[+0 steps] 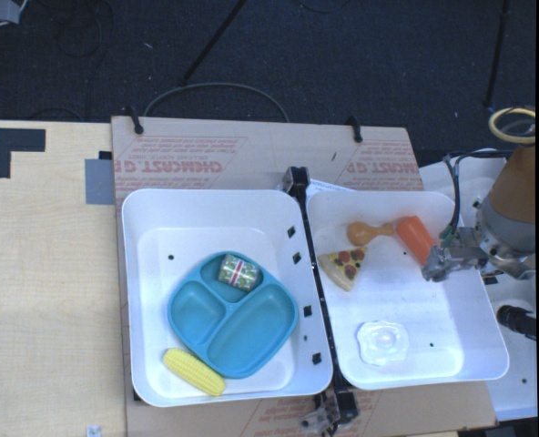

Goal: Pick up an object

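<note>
Even, fairly bright light from overhead falls on the two shallow white plastic bins, whose floors come close to washing out, so that the pale, glossy fried-egg toy barely stands apart from the white beneath it. Shadows are soft and short, lying close under the blue sectioned plastic plate and along the bin walls, while the dark carpeted floor at the top sinks almost to black. The picture is low in resolution and slightly soft throughout, with small details blurred.
</note>
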Motion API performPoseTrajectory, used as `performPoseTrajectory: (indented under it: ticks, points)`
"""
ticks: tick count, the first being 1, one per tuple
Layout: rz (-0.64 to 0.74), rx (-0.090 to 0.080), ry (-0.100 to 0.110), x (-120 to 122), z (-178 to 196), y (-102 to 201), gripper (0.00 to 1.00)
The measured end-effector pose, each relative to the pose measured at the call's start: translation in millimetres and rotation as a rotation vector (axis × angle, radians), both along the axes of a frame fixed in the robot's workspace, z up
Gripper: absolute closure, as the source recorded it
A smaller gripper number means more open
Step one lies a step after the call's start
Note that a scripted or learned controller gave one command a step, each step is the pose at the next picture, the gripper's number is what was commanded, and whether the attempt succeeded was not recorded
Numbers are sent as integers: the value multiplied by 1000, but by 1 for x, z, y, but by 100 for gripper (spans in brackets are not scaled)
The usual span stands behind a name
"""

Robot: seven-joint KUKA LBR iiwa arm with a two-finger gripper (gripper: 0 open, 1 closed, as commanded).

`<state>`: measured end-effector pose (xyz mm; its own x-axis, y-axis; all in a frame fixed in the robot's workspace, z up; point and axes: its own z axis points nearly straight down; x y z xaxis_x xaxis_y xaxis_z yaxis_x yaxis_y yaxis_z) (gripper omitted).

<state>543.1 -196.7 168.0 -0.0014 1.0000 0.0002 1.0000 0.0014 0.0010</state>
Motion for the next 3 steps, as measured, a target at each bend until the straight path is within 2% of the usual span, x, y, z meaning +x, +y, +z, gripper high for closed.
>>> performPoseTrajectory:
  ticks: [1,2,3]
  points:
    - [0,-1,-2,3,44,4,100]
    - [0,0,0,3,72,3,100]
    - [3,2,3,9,79,59,100]
